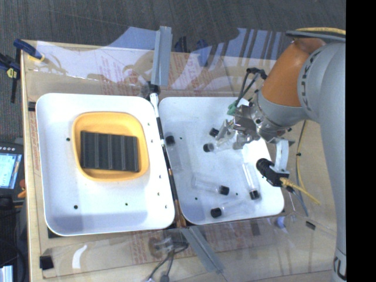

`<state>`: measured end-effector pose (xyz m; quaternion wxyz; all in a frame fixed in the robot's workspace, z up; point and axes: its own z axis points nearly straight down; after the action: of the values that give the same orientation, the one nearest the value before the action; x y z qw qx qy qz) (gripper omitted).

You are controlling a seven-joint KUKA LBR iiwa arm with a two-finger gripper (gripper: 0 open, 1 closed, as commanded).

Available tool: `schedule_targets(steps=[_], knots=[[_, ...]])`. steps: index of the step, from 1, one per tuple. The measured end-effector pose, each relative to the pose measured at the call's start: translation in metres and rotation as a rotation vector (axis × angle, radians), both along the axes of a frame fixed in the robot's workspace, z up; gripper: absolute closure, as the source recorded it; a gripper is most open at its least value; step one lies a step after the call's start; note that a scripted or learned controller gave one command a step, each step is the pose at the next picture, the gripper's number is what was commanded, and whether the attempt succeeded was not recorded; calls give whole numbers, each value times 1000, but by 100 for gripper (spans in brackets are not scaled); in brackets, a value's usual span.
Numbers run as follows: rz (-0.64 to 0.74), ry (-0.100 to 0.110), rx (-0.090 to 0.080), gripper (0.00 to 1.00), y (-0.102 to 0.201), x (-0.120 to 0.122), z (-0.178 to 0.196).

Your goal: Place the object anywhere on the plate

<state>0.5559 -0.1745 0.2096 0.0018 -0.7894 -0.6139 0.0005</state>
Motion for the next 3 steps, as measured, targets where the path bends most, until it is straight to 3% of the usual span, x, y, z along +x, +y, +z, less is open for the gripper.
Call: schedule_targets(steps=[1,2,3], knots=[[242,3,1,100,46,-1,5],[488,-2,-2,100,98,18,34],[673,-2,-1,100,141,31,23]])
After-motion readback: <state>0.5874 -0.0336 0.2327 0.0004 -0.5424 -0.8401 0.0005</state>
